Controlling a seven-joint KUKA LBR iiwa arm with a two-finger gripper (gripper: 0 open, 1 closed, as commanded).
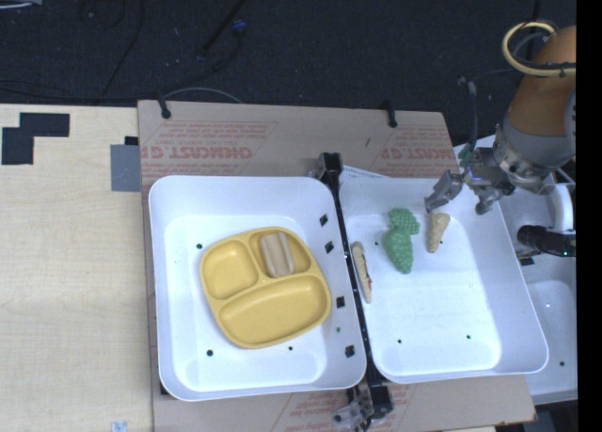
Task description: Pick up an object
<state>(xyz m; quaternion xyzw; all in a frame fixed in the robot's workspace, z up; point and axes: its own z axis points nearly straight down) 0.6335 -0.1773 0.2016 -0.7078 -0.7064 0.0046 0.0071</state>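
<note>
At two o'clock of the right white bin (489, 345), grey arm (538, 110) reached in, two-finger gripper (467, 191) spread wide, holding nothing. Cream cone-shaped object (437, 231) lay just below at six o'clock, green knobbly toy (400, 240) beside it. Yellow divided plastic tray (263, 287) sat in left bin (179, 345).

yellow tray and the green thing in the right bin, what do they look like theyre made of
Yellow tray: likely moulded plastic, going by its even colour, rounded compartment walls and soft sheen. Green thing: knobbly and matte, probably plastic or rubber play food like broccoli, though the view is too coarse to be sure. The white bins also look like smooth, slightly glossy plastic.
</note>
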